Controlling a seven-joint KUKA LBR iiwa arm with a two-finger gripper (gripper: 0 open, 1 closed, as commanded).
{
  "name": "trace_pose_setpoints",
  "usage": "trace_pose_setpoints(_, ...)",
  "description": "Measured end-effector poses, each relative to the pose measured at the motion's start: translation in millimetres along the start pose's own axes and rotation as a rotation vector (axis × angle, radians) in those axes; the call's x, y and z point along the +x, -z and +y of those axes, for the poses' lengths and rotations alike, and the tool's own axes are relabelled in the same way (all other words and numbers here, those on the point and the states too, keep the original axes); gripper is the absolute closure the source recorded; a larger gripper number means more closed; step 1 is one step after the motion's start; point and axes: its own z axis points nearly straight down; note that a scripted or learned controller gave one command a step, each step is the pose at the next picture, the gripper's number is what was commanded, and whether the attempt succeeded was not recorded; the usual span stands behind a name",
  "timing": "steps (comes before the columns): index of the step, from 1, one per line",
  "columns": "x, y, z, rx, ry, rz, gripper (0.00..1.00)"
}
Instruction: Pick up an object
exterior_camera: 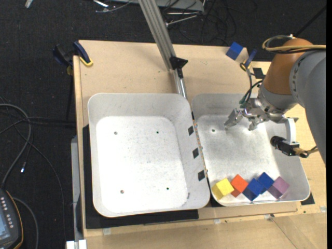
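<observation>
Dark floor and loose cables frame a tan bench (pixel 129 61), and on it, the left bin (pixel 101 108) sits bare-bottomed. Across to the right bin (pixel 207 105): along its near wall huddle a yellow block (pixel 223 188), an orange block (pixel 239 183), a blue block (pixel 259 185) and a purple block (pixel 278 187). Up above, the gripper (pixel 242 118) hangs over the bin's far end, fingers spread and gripping nothing. That's the approach stage, I'd say. Next it needs to travel toward those blocks and drop onto one.
</observation>
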Motion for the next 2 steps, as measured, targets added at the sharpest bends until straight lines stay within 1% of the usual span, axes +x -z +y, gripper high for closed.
trace_pose_setpoints(1,-15.4,192.6,-54.1,-0.008,-0.007,-0.003,0.00)
trace_pose_setpoints(2,-14.1,197.5,-53.4,-0.003,-0.001,-0.002,1.00)
